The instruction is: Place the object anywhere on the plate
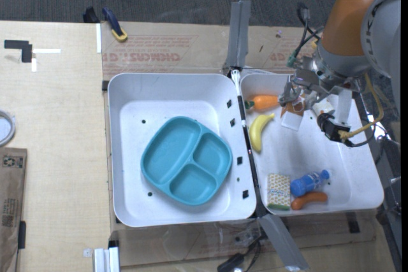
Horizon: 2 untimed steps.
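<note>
A blue three-compartment plate (186,160) lies in the left bin (127,137) with nothing on it. My gripper (294,100) hangs over the back of the right bin (357,181), just right of an orange carrot (263,102) and above and to the right of a yellow banana (258,130). A small brown and white thing (291,115) sits right under the gripper, and I cannot make out whether it is held.
At the front of the right bin lie a speckled beige block (278,191), a blue bottle (308,183) and an orange sausage-shaped toy (308,200). The raised divider (245,137) between the bins runs between gripper and plate.
</note>
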Motion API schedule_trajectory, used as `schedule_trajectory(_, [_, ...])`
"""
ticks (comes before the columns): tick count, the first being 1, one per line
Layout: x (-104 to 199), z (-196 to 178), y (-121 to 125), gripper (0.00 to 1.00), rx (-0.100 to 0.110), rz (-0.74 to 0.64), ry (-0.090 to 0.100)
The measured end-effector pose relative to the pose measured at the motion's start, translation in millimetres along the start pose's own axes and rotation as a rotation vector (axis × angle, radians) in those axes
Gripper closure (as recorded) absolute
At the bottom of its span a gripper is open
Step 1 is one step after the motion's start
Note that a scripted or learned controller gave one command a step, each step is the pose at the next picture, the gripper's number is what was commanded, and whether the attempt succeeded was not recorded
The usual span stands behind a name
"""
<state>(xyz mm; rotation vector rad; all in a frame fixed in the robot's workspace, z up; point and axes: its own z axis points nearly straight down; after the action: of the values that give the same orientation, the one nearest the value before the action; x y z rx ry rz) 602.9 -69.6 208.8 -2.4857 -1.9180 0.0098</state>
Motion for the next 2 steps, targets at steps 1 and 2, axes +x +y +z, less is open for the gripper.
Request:
schedule_trajectory(1, [-0.2, -0.2, 0.1, 0.0, -0.001, 0.001, 0.0])
schedule_trajectory(2, [-0.7, -8.4, 0.2, 1.0, 0.001, -0.002, -0.002])
